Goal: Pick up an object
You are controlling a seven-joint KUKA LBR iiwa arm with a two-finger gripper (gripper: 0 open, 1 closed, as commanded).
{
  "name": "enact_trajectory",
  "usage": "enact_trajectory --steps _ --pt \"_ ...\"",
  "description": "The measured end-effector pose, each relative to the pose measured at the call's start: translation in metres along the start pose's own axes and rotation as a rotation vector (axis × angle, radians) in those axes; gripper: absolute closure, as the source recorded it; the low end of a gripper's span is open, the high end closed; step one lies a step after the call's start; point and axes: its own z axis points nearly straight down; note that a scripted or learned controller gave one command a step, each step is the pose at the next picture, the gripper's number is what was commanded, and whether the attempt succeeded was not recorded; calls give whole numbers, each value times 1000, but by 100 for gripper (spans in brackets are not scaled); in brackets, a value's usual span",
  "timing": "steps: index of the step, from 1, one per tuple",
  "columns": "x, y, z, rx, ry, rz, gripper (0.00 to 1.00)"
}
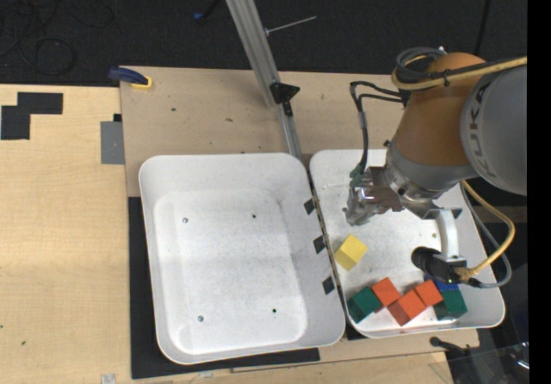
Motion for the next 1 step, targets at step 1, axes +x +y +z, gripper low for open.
enact_trajectory --steps 1 --pt "53 6 -13 -4 -1 -1 100"
